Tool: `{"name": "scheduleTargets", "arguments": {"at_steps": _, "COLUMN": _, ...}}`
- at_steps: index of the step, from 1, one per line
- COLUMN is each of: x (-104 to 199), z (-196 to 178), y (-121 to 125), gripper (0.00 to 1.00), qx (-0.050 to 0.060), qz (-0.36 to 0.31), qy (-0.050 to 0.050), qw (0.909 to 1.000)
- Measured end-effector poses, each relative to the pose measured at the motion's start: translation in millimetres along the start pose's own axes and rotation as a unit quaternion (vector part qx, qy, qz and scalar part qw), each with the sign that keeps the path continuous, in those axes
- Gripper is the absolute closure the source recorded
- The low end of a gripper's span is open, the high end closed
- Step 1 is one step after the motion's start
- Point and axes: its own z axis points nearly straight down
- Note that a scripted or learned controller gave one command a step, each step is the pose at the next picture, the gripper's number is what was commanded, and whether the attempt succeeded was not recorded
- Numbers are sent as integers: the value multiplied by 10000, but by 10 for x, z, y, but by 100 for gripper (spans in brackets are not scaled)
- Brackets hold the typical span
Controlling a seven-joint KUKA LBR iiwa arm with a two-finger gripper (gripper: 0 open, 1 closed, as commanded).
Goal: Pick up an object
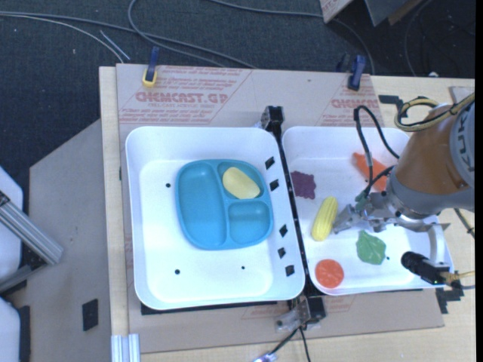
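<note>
Gripper (353, 219) low in the right bin (332, 136), fingers spread a little, nothing between them that I can see. Tips point toward the corn (325, 217), which lies just beside them on the bin floor, tilted, free of my grasp.

Judgement: the pick is not done. No object is lifted; every piece rests on white plastic. I read this as the approach, with closing and raising both left to do.

Candidates near me:
- corn, closest, just off the fingertips toward the divider
- green piece (370, 248), just beside my wrist, toward the bin's near edge
- red disc (329, 274), near the bin's front rim, apart from the corn
- purple piece (303, 185), up the bin from the corn, near the divider
- orange piece (370, 167), toward the far side, partly behind my arm

Further out: left bin (151, 262) carries a blue tray (204, 210) with a yellow piece (241, 182) in its upper compartment. Well apart from me, not a likely target now.

Corn seems the aim, though the green piece sits as close. If the fingers shut where they are, I doubt they would straddle the corn; a small shift toward it seems needed.
</note>
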Motion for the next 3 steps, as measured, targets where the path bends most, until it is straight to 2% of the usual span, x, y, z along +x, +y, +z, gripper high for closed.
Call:
{"name": "scheduleTargets", "arguments": {"at_steps": 1, "x": 5, "z": 65, "y": -2, "gripper": 0, "qx": -15, "qz": 1, "qy": -1, "qw": 10000}}
{"name": "scheduleTargets", "arguments": {"at_steps": 2, "x": 4, "z": -47, "y": 4, "gripper": 100, "qx": -28, "qz": 4, "qy": -2, "qw": 10000}}
{"name": "scheduleTargets", "arguments": {"at_steps": 3, "x": -36, "z": -658, "y": 77, "gripper": 100, "qx": -63, "qz": -6, "qy": -22, "qw": 10000}}
